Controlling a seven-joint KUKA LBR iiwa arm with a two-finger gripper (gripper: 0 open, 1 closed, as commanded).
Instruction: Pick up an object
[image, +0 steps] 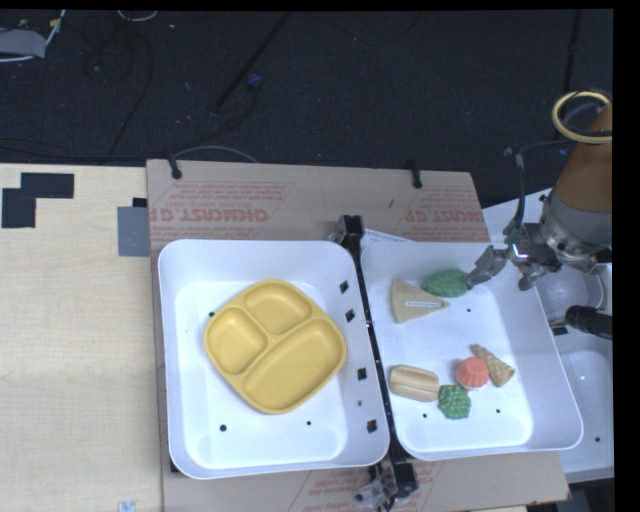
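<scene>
Two white bins sit side by side on the desk. The left bin (185, 300) carries a yellow divided plate (275, 345). The right bin (540, 400) holds a pale wedge (412, 300), a green leafy piece (446, 283), a tan bread roll (413, 382), a red-orange round piece (472, 373), a small cone (494, 364) and a green broccoli bit (454, 402). The pincer (487, 266) hangs at the right bin's far edge, just beside the leafy piece; whether it is spread or closed I cannot tell
</scene>
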